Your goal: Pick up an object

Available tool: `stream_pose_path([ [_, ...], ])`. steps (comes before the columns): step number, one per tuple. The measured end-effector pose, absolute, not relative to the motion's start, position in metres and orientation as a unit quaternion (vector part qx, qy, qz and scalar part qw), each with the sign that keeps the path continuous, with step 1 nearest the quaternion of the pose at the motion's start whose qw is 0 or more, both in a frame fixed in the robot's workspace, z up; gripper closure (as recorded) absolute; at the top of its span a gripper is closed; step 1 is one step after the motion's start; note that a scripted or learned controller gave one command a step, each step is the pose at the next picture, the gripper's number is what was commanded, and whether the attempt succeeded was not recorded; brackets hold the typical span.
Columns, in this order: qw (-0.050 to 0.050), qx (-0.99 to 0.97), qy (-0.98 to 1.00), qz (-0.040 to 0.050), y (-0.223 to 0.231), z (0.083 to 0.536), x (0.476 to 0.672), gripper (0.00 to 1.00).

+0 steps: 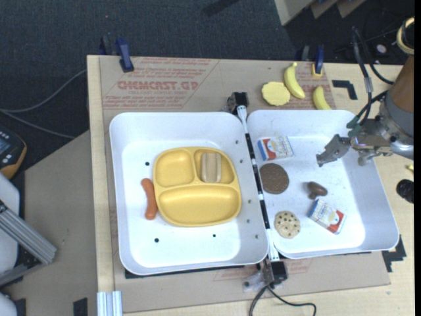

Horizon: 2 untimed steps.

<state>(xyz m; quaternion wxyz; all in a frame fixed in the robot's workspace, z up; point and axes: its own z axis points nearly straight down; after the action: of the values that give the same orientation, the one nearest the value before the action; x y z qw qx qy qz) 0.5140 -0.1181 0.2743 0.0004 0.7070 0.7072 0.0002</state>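
The right bin (378,203) holds several small items. A white, blue and red carton (274,148) lies at its upper left, with a round brown patty (273,178) just below it. A small brown lump (317,189), a chocolate-chip cookie (287,224) and a second small carton (327,216) lie nearer the front. My gripper (342,155) hangs over the bin's upper right part, open, with nothing between its fingers. It is right of the first carton and above the brown lump.
The left bin (125,176) holds a yellow divided plate (196,203) with a tan bun (210,166) in one compartment and an orange sausage (150,197) beside it. Two toy bananas (296,81) and a yellow disc (276,93) lie on the bench behind the right bin.
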Motion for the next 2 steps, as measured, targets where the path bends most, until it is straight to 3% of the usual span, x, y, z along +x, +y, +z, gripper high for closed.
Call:
stream_pose_path([
  [1,-0.003,0.708,0.706,-0.0024,-0.146,0.189,0.530,0.00],
  [2,-0.002,0.707,0.707,-0.0010,-0.150,0.079,0.560,0.00],
])
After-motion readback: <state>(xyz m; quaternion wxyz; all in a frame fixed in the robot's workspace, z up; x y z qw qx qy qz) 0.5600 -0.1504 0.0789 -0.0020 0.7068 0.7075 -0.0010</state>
